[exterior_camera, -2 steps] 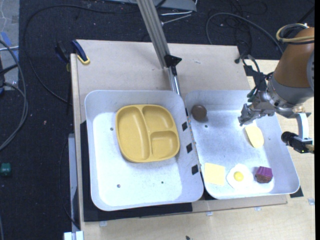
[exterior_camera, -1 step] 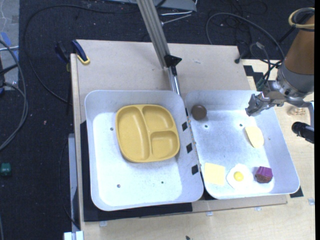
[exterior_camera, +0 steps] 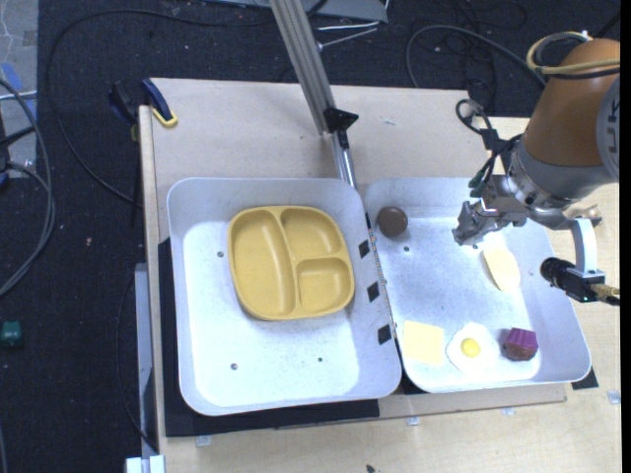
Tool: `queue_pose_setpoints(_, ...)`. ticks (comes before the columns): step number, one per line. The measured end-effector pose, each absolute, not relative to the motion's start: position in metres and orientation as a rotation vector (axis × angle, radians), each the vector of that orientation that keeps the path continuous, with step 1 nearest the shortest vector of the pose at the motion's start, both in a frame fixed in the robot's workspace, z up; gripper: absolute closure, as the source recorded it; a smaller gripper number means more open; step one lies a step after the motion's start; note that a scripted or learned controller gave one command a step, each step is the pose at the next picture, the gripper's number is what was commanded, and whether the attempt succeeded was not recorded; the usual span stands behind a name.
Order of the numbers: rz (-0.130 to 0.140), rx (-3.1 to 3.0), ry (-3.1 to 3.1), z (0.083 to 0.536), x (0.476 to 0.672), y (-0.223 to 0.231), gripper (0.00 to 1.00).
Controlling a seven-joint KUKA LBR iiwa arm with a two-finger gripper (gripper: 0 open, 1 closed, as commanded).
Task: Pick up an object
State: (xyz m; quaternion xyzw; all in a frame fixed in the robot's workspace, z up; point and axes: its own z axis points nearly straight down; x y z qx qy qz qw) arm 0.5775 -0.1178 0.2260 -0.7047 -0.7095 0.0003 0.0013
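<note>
Gripper (exterior_camera: 471, 227) hovering in the right bin (exterior_camera: 434, 264), just above the pale yellow wedge (exterior_camera: 501, 266)

Nothing between the fingers; spread between them too blurred to tell. Looks light, smooth and probably stiff plastic, likely to slip, so best pinched across the narrow width near the middle. Farther from the gripper, toward the bin's near edge: flat yellow slice (exterior_camera: 424, 342), fried egg (exterior_camera: 470, 347), purple piece (exterior_camera: 520, 343), all thin and hard to grip. Brown ball (exterior_camera: 392, 221) to the gripper's left, prone to roll. Wedge's upper end perhaps hidden under the fingers
</note>
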Motion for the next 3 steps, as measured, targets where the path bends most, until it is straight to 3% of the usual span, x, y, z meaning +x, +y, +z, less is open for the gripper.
queue_pose_setpoints(2, 0.002, -2.210, -2.228, 0.225, 0.544, -0.010, 1.00)
queue_pose_setpoints(3, 0.000, -2.210, -2.229, 0.219, 0.538, 0.046, 1.00)
